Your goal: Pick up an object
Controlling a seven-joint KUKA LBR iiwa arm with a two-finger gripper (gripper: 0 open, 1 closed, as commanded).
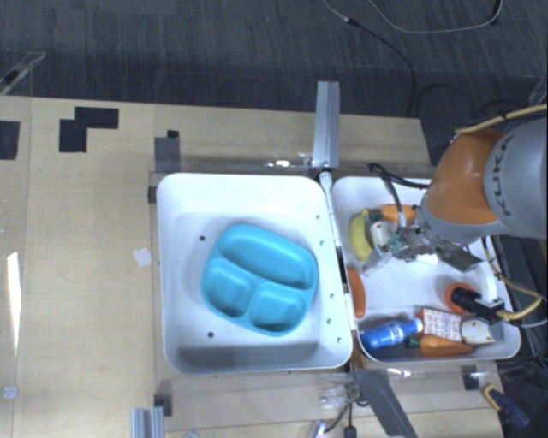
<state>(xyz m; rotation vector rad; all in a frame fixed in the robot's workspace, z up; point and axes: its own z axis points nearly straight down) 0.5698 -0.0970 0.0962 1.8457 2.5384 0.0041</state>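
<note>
1. The hand (396, 242) sits low in the right bin (411, 282); I cannot tell how it is set.
2. A banana (360, 236) lies just left of it, touching or nearly so.
3. Risk: the hand may nudge the banana against the bin wall and close on nothing.
4. A blue bottle (390, 334) and a carrot (444, 346) lie well below the hand, crowded together, so a grasp there could slip.

A pale wooden bench (77, 257) fills most of the space, with black tape patches (86, 127) near its far left corner. Beyond its far edge lies dark grey carpet (171, 43), and a black cable (411, 21) loops across it.
</note>
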